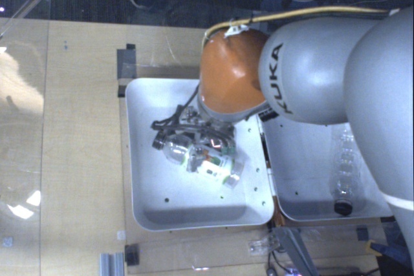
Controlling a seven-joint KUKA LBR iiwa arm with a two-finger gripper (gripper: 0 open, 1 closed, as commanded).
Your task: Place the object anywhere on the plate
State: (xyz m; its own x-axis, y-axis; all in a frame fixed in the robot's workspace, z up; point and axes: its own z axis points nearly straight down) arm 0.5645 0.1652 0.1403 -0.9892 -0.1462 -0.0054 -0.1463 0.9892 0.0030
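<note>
We see the grey arm (323, 68) reaching in from the right, its orange band (229, 74) hanging over the left bin (145, 203). Below the band, the gripper (191, 139) sits low over the middle of that bin, a dark tangle of parts. Right under and just beside it lies a clear bottle (207, 163) with a green and white label, tilted across the bin floor. The two overlap in our view, so we cannot tell how the gripper stands or whether it grips the bottle. In the right bin (291, 203) lies another clear bottle with a dark cap (343, 184), well apart from the gripper.
</note>
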